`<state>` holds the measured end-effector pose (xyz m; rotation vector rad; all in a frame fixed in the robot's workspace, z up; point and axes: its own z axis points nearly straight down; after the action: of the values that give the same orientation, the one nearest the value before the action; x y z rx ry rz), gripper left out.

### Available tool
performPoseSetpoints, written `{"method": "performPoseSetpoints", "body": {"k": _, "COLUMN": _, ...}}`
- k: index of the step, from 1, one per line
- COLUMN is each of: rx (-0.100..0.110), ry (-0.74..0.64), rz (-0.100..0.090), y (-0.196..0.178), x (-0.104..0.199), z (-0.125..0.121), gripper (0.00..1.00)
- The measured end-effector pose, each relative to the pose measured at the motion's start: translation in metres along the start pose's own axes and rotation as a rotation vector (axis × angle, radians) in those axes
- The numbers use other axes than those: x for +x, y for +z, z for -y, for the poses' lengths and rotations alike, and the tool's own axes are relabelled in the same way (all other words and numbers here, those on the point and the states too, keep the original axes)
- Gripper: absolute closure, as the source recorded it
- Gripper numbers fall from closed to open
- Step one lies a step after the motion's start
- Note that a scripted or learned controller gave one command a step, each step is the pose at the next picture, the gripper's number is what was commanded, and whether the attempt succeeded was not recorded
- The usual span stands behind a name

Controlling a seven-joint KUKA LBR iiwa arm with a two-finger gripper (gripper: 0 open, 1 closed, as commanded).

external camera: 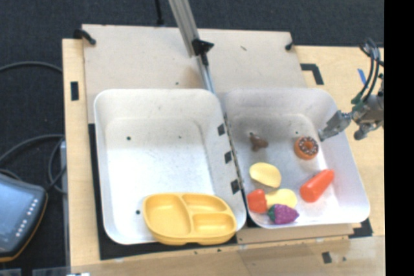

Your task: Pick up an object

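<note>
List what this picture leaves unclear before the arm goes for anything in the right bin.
- Gripper, camera view: cut off by the right edge; finger state unreadable.
- Small brown object: too small and blurred to identify.
- Orange round object: top marking too blurred to read.
- Yellow piece: partly hidden by the purple grapes and red item.
- Yellow divided tray: its front edge overhangs the left bin rim, hiding the rim there.

Even, bright overhead light; soft shadows; slightly blurry.
</note>
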<state>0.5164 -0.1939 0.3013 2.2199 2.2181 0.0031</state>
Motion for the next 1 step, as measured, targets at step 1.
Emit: {"method": "performPoseSetpoints", "body": {"k": 1, "rx": 0.010, "ry": 0.001, "rz": -0.002, "y": 0.1709, "x": 0.0233, "z": 0.0078, "gripper": 0.00}}
